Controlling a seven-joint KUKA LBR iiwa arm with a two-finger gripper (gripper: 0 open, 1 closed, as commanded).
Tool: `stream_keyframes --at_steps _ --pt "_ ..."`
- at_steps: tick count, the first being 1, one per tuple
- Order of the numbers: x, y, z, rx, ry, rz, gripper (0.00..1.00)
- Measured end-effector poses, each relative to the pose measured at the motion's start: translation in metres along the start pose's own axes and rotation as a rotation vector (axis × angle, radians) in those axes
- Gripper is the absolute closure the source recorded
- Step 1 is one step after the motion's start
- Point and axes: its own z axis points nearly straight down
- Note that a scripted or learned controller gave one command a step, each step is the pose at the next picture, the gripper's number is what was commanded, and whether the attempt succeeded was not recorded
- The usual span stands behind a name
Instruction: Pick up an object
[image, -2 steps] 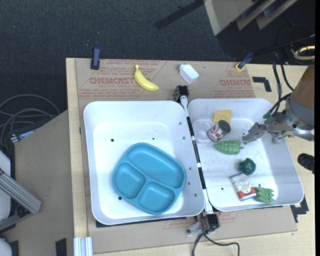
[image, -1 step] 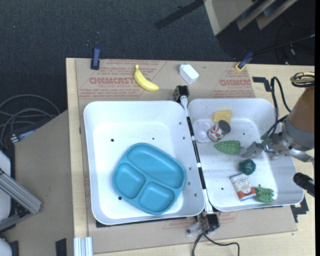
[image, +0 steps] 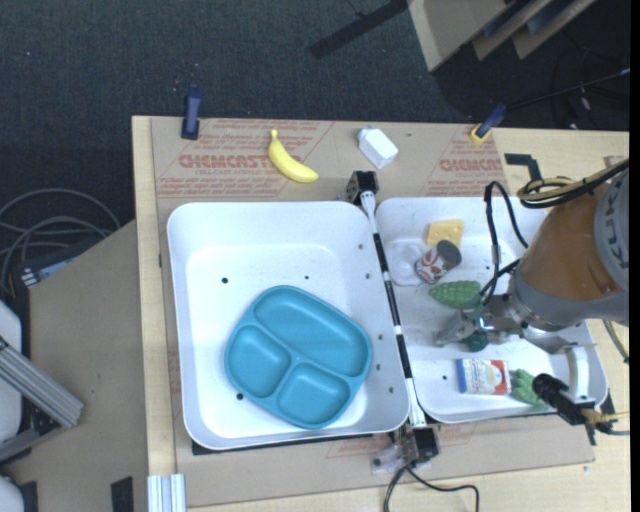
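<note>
A bench seen from above holds two shallow white plastic bins side by side. The left bin (image: 200, 240) carries a smooth blue tray (image: 297, 354) with rounded corners and three moulded compartments, lying at a slant.

The right bin (image: 400, 215) holds the small clutter the arm could choose from. Toward its far end lies a pale yellow wedge (image: 445, 232) pitted like cheese, and just beside it a small can (image: 436, 262) on its side, with a red and white label. Below the can sits a knobbly green piece (image: 455, 294), pine-cone shaped. Near the front wall lies a flat carton (image: 483, 376), white with red and blue printing, and touching its right end a leafy green scrap (image: 526, 385).

The grey arm with its orange band reaches in from the right, and the gripper (image: 470, 330) sits low in the middle of the right bin, between the green piece and the carton. Something small and teal shows at its tip, but from here I cannot tell whether it is held or whether the tool is spread or closed.

To my eye, this is the grasping step, with nothing yet lifted. The next move calls for a firm close and a straight lift.

Outside the bins, on the printed cardboard, lie a glossy yellow banana (image: 290, 160) and a small white block (image: 378, 147).
</note>
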Motion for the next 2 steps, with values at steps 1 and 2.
stream_keyframes --at_steps 1,2 --pt "-0.001 0.001 -0.010 -0.004 -0.002 0.002 1.00" --pt "0.106 0.054 -0.101 -0.004 0.000 -0.001 1.00"
